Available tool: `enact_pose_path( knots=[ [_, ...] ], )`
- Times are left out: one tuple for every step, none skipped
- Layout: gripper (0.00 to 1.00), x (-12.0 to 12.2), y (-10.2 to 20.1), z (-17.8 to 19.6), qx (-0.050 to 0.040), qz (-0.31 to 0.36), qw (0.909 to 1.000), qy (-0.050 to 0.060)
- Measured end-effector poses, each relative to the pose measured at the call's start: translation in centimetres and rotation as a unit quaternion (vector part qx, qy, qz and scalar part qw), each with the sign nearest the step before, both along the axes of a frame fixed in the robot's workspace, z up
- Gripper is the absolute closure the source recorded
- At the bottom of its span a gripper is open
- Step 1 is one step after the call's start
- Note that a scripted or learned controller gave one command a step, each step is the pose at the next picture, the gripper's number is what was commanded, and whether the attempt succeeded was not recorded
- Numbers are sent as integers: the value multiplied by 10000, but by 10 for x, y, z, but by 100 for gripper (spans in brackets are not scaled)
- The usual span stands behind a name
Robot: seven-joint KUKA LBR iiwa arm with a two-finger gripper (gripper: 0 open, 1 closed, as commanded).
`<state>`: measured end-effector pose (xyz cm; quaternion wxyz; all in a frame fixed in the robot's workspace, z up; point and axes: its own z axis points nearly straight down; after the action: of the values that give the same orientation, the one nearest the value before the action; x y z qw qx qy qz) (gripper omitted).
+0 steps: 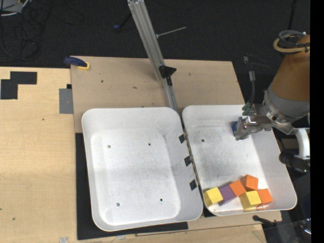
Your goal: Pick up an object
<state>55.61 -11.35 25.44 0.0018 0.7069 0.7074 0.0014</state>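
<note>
My gripper (243, 129) hangs over the upper right part of the right bin (223, 151), reaching in from the right. A small blue block (236, 128) shows at its tip, between the fingers, and the gripper is shut on it. In the bin's near right corner several blocks lie in a cluster: a yellow block (213, 195), a purple block (227, 195), an orange block (237, 188), another orange block (250, 181), a second yellow block (249, 200) and a third orange block (265, 196). The gripper is well away from this cluster.
The left bin (101, 135) lies beside the right one, with black clips (187, 160) along the shared edge. A slanted metal rail (152, 44) rises behind the bins. The arm's grey and orange body (291, 85) stands at the right.
</note>
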Motion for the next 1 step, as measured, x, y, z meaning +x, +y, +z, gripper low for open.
enact_pose_path(
  knots=[
    [100,-1,48,5,14,15,10000,29]
  ],
)
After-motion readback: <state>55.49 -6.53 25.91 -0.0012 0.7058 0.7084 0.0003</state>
